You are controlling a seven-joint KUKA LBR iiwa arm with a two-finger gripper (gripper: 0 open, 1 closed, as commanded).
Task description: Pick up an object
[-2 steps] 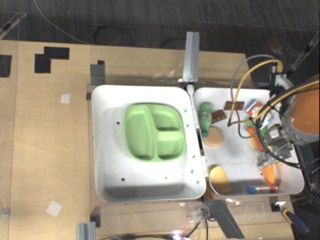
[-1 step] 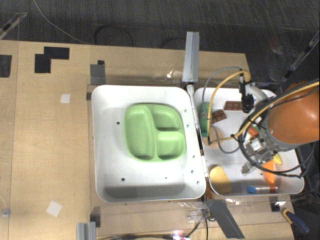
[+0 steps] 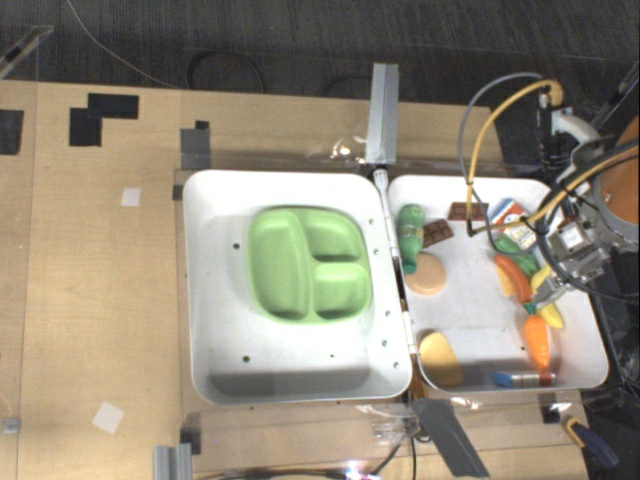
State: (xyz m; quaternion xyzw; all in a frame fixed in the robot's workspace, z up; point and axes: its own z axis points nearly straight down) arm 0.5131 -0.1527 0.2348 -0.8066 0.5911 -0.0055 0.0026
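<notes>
- Hovering over the right bin, gripper sits at the toy-food cluster by the far-right wall; grip state: cannot tell.
- Nearest target: orange carrot, just below gripper, lying flat.
- Looks light, rigid, smooth plastic, likely slippery; pinch across its thick middle.
- Green divided plate in left bin.

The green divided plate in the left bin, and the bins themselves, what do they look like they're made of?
The green divided plate looks like moulded plastic with a matte finish: even colour, soft rounded compartment ridges, no sharp glare. The left bin and right bin seem to be smooth white plastic or coated sheet, with rounded corners and faint sheen; which one is unclear.
</notes>
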